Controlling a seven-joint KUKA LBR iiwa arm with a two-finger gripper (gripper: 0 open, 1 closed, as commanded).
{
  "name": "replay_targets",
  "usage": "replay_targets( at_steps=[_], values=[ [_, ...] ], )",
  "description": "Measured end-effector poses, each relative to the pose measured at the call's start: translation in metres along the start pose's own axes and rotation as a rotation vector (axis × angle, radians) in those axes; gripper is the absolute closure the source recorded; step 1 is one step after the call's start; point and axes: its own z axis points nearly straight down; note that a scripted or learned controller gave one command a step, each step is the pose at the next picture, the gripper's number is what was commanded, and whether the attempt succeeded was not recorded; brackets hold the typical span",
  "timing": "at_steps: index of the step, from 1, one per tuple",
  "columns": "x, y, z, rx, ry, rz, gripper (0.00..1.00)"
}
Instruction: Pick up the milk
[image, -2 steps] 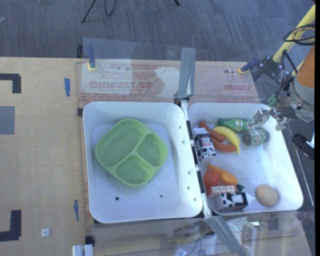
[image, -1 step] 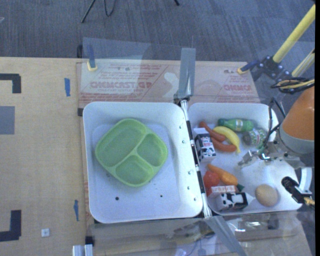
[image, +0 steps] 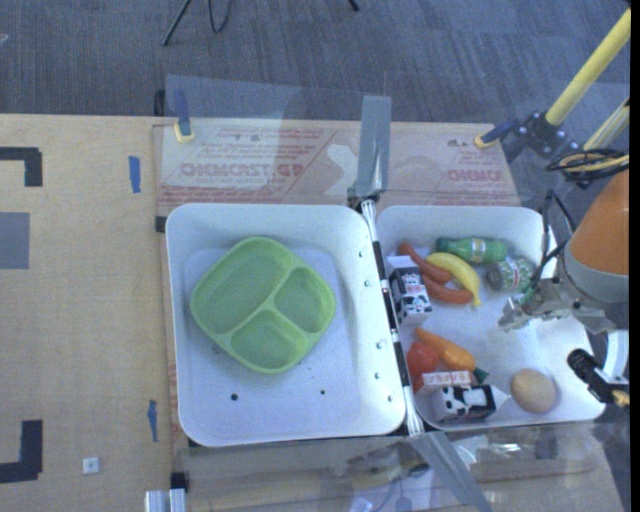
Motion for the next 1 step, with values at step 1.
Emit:
replay_targets(
  at_steps=[1],
  values=[
    [0.0699,-0.0137,-0.0897,0.008,0.002,0.045,1.0]
  ],
)
